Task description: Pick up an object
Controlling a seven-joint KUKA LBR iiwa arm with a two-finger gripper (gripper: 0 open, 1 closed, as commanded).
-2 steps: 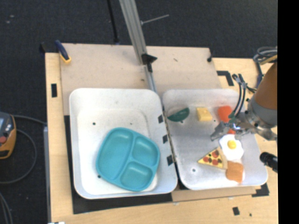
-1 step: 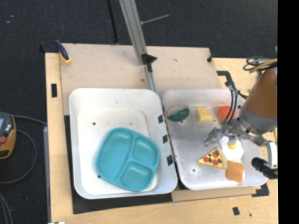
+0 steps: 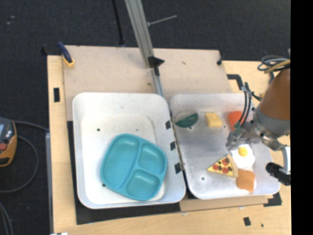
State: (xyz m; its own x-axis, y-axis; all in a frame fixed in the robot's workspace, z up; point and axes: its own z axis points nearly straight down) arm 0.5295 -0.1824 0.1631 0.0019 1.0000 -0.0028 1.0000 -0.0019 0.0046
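Observation:
The right bin (image 3: 205, 190) holds several toy foods. A green piece (image 3: 187, 120) lies at its upper left, with a yellow cheese block (image 3: 213, 120) beside it. A red-orange piece (image 3: 235, 117) lies partly behind the arm. Lower down are a fried egg (image 3: 243, 153), a pizza slice (image 3: 222, 166) and an orange piece (image 3: 246, 180). My gripper (image 3: 235, 140) hangs low over the right side of this bin, just above the fried egg and beside the red-orange piece. Nothing shows between its fingers.
The left bin (image 3: 88, 111) holds a teal divided plate (image 3: 134, 166). An aluminium post (image 3: 142, 33) rises from the bench behind the bins. The arm's orange band and grey wrist (image 3: 276, 106) cover the right bin's right edge.

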